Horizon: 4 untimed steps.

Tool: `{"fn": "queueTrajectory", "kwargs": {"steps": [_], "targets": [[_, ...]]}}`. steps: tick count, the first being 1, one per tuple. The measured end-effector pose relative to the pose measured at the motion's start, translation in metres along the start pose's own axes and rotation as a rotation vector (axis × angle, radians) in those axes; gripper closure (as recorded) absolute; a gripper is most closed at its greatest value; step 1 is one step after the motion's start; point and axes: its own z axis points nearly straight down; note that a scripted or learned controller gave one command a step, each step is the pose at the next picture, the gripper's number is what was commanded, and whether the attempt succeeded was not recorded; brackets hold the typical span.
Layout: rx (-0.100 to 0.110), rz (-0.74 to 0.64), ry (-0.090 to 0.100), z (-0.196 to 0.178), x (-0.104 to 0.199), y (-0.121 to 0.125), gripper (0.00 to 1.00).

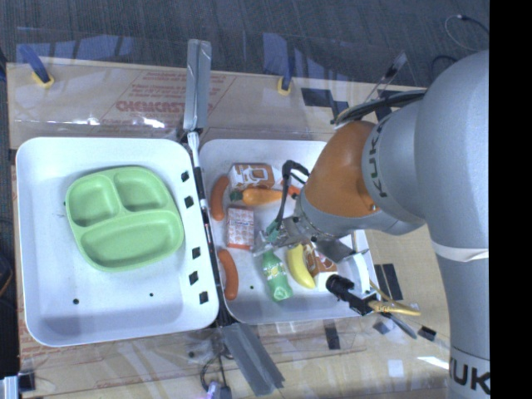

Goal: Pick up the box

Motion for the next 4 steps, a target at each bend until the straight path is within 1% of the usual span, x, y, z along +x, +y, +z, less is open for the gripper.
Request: {"fn": "queueTrajectory", "kwargs": {"steps": [1,2,3,4], "targets": [[-0.004,-0.207,-0.002,-0.063,0.011,0.013,1.0],[0.001,0.11,0.002,0.01,0.004,-0.01,1.0],[-0.003,0.148,0.001,-0.091,0.061,0.029,1.0],[-0.002,-0.08,-0.002,-0.143,0.122,0.081,1.0]]}}
